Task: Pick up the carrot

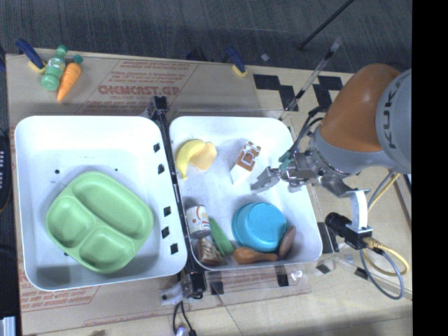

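Carrot [68, 80]: on the surface, far left, outside the bins, beside a green bottle [54, 69].
Tool [268, 179]: over the right bin [210, 128], nothing in it; grip state, cannot tell.

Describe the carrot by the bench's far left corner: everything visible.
The carrot is a small orange toy, plastic-looking, with a green top. It lies outside both bins on the printed cardboard, tilted, tip toward the left bin, green end away. A green bottle-like toy lies against its left side. The gripper is far off, over the right bin.
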Robot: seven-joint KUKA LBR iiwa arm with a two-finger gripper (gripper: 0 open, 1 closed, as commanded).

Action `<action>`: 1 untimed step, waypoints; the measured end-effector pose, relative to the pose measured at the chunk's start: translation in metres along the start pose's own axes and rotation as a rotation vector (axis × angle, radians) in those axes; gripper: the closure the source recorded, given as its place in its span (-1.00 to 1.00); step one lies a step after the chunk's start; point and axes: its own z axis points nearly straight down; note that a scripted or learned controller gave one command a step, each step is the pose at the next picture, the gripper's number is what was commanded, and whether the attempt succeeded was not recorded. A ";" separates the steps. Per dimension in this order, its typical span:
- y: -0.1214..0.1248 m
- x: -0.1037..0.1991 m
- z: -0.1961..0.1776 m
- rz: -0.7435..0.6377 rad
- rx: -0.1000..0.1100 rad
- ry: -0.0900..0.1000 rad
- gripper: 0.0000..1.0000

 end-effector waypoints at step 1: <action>0.055 -0.022 -0.058 -0.219 -0.004 -0.006 -1.00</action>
